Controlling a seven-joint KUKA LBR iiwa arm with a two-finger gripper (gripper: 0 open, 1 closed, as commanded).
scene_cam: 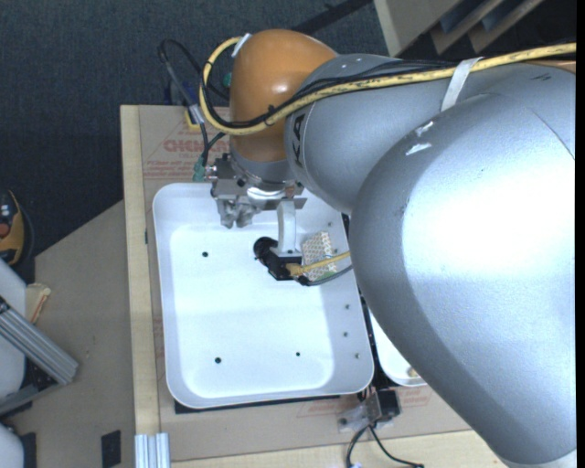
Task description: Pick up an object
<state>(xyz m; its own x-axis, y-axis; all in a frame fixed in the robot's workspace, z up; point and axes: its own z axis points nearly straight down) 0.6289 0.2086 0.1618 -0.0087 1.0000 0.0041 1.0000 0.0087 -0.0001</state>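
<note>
— What does the bench [137,274] look like?

— It is a pale tan board with red lettering [174,146] printed near its far left corner. The left bin [247,375] sits on it. That bin is white and shallow with rounded corners. It has a few small dark dots [218,359] on its floor and a row of tinier ones up its right wall.

— And the other bin?

— The right bin [402,367] shows as a white sliver at the near side, under the arm [457,228]. The arm's grey bulk covers the rest of it.

— Where is the gripper?

— The gripper [236,216] hangs over the far left corner of the left bin, straight below the orange band [265,73]. From this angle it cannot be told whether it is open or closed.

— Is there an object to pick?

— A small pale dotted piece [316,245] shows at the left bin's right side. It lies close against the arm's edge, to the right of the gripper and apart from it. Whether it rests on the bin floor cannot be told.

— And the room?

— Dark blue-grey carpet [73,91] runs along the far and left sides of the bench. A beige surface [87,265] lies to the left, with an aluminium rail [41,352] slanting across it. Black cables [174,64] loop by the far edge of the bench. Another cable [375,446] trails off the near edge. Pale furniture [430,27] stands at the far right.
</note>
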